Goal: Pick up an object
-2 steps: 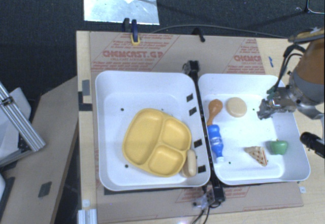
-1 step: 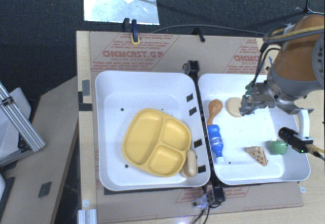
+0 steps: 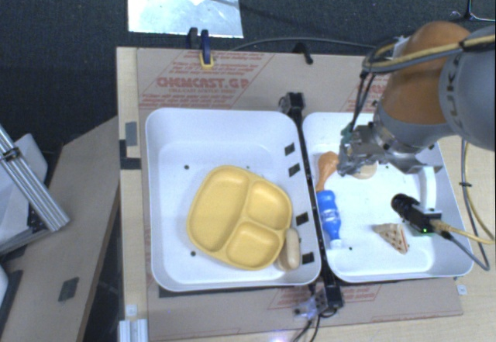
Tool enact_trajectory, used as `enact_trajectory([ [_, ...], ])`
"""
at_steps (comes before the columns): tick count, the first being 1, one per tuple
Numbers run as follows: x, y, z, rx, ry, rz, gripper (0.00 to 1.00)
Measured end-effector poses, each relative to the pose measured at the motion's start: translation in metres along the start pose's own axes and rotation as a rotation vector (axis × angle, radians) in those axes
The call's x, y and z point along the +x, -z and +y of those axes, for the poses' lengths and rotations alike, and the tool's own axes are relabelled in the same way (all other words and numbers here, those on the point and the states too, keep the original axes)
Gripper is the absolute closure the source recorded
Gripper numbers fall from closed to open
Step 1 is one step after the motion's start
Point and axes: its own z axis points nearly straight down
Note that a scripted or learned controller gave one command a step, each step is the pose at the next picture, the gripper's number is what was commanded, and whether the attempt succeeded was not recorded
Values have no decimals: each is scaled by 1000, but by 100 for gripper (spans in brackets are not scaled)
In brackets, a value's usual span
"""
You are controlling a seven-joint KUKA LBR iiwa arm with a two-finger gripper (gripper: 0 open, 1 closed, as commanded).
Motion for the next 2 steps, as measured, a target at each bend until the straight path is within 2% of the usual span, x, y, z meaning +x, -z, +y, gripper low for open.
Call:
enact_trajectory([
  [1, 46, -3, 18, -2, 0, 0, 100],
  [2, 104, -7, 32, -2, 0, 0, 100],
])
